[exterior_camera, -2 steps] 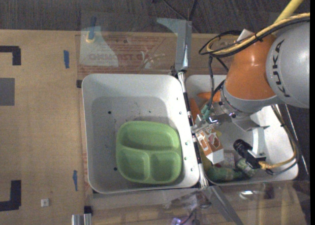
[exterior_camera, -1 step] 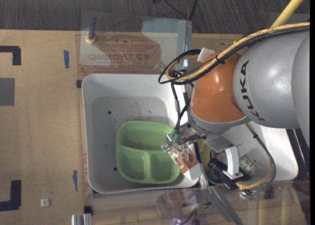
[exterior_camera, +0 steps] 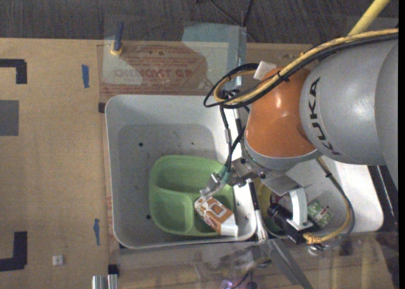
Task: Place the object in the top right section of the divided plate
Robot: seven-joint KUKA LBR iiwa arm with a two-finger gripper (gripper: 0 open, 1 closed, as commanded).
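Observation:
A green divided plate [exterior_camera: 180, 196] lies in the left white bin [exterior_camera: 126, 155], toward the bin's front right. An orange and white carton [exterior_camera: 215, 214] rests tilted on the plate's front right part, against the bin's right wall. My gripper [exterior_camera: 217, 184] hangs just above the carton's upper end, over the right side of the plate. The wrist hides where the gripper meets the carton, so a hold on it cannot be made out.
The grey arm with its orange band [exterior_camera: 278, 123] covers most of the right bin [exterior_camera: 361, 186]. A small green and white item [exterior_camera: 319, 214] lies in that bin's front. Brown cardboard [exterior_camera: 155, 69] lies behind the left bin.

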